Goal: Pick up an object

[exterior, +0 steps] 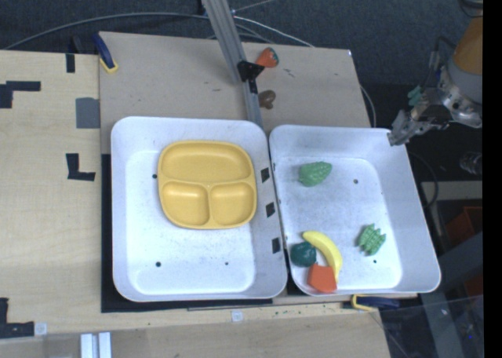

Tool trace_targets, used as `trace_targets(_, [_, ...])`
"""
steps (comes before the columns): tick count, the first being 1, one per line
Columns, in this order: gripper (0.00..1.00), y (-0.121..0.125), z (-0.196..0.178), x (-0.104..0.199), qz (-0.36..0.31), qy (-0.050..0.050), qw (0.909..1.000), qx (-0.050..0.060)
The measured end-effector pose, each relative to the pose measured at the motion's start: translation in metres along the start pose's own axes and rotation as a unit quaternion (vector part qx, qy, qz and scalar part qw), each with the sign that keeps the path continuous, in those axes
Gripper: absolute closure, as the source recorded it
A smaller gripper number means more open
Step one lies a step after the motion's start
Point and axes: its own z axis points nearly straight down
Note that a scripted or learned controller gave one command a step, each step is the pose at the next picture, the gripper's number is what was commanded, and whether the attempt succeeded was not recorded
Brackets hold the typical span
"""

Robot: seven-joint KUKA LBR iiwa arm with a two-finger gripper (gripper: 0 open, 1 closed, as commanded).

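A: While parked at about three o'clock, just outside the upper right corner of the right bin point(408, 191), hung the gripper point(408, 122) over the bench edge rather than over any object. Could not tell how wide the claw stood; too small and dark to read. Nothing seen between its tips.

B: And the pickable things?

A: All lay in the right bin. At its eleven o'clock, a green leafy piece point(314, 173), alone on bare floor. At four o'clock, a smaller green spiky piece point(370, 239), near the right wall. Down at seven o'clock, crowded into the lower left corner: a yellow banana point(324, 248), a dark teal lump point(303, 253) touching its left side, and an orange-red block point(321, 278) just beneath both.

B: Left bin point(125, 191)?

A: Held a yellow divided tray point(208, 183), sitting toward twelve o'clock, compartments bare.

B: Progress, then?

A: Judged barely begun. No object lifted, none touched, every piece resting on the bin floor. Left to do: swing in over the bin, choose a target, descend, close, lift. Reckoned the leafy piece the easiest pick, being nearest the claw and well apart from the rest; the corner cluster looked awkward, with walls and neighbours crowding any approach.
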Motion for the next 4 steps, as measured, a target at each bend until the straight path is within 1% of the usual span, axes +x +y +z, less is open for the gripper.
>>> trace_targets(1, [1.00,0.003,0.013,0.047,-0.001,0.001,1.0000,0.003])
trace_targets(2, [1.00,0.000,0.015,0.103,-0.002,0.002,1.0000,0.004])
trace_targets(3, [1.00,0.005,0.009,0.159,-0.003,0.002,1.0000,0.003])
trace_targets(4, [1.00,0.016,0.007,0.218,-0.003,0.002,1.0000,0.003])
